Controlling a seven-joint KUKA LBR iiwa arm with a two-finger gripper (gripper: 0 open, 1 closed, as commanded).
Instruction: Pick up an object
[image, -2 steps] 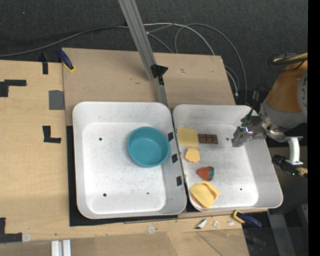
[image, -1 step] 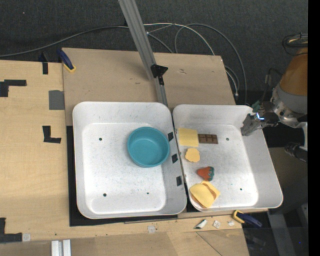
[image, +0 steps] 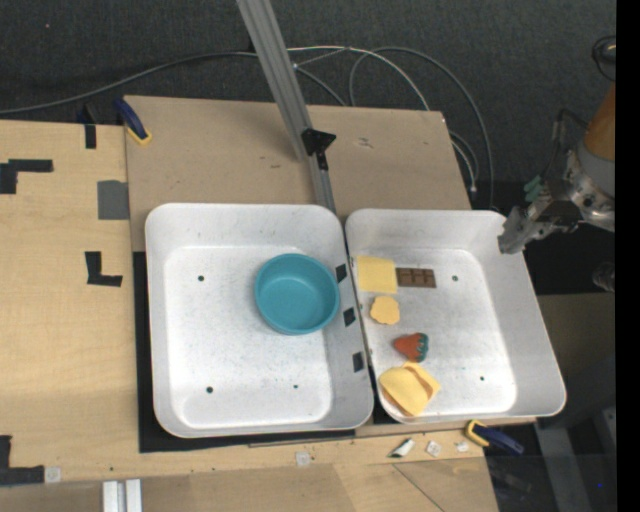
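Note:
The right bin (image: 500, 330) holds several small items along its left side: a yellow square (image: 376, 273), a brown chocolate bar (image: 416, 278), a small yellow round piece (image: 385, 312), a red piece with a teal tip (image: 411, 346) and a yellow folded piece (image: 407, 388). A blue bowl (image: 295, 292) sits in the left bin (image: 200, 330). My gripper (image: 516, 235) hangs over the right bin's far right corner, well apart from all the items. Nothing shows between its fingers.
A grey metal pole (image: 285, 90) slants up from between the two bins. Cables (image: 400, 70) loop behind the bench. A blue and yellow clamp (image: 133, 120) sits at the back left, another clamp (image: 493, 436) at the front right.

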